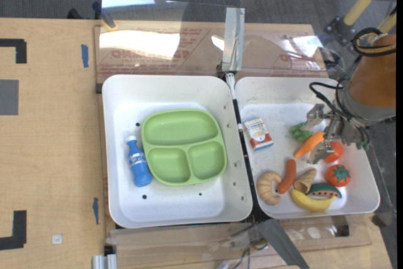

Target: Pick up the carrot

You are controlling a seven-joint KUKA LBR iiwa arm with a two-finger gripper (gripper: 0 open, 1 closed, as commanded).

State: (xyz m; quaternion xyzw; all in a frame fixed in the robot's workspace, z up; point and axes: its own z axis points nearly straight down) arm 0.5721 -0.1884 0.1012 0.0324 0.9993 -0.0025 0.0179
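Banana at the near rim; behind it the carrot, right bin, lies beneath the gripper, grip state indeterminable. Probably light, rigid, smooth plastic: grasp mid-body across the taper

Arm reaches in from right, orange band above wrist; gripper low, jaws closed on carrot.

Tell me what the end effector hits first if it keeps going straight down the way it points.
Most likely the orange carrot with green leaves, lying right under the end effector in the right white bin; depth is uncertain.
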